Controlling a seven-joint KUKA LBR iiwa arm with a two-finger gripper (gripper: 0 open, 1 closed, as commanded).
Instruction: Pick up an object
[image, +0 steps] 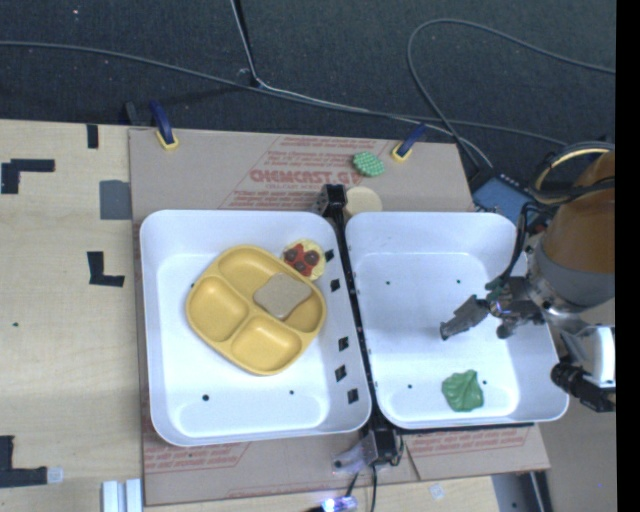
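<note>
Overhead, the camera view looks down at a slant on a desk (60, 300) that carries a brown cardboard sheet (290, 170), and on it two shallow white bins side by side. The left bin (170, 400) holds a yellow divided tray (225, 310) lying at an angle, with a flat tan square piece (282, 296) resting in its upper right compartment. Just beyond the tray's upper right corner, touching or nearly touching its rim, sits a small round item with dark red pieces on it (304, 258).

The right bin (420, 250) holds a small green leafy object (463, 390) near its front edge, lying flat on the bin floor. The grey arm with its orange band (580, 235) reaches in from the right, and the gripper (462, 322) hangs over the middle right of this bin, pointing toward the left. Its dark fingers (458, 325) are too foreshortened to say whether they are spread or pressed together; nothing is visibly pinched between them. The green leafy object lies apart from the gripper, nearer the camera.

Behind the bins, on the cardboard, a small green dotted piece (368, 163) sits near a blue and yellow clamp (408, 146), with a second clamp (162, 128) at the far left corner. Black cables (250, 60) trail across the dark floor beyond.
</note>
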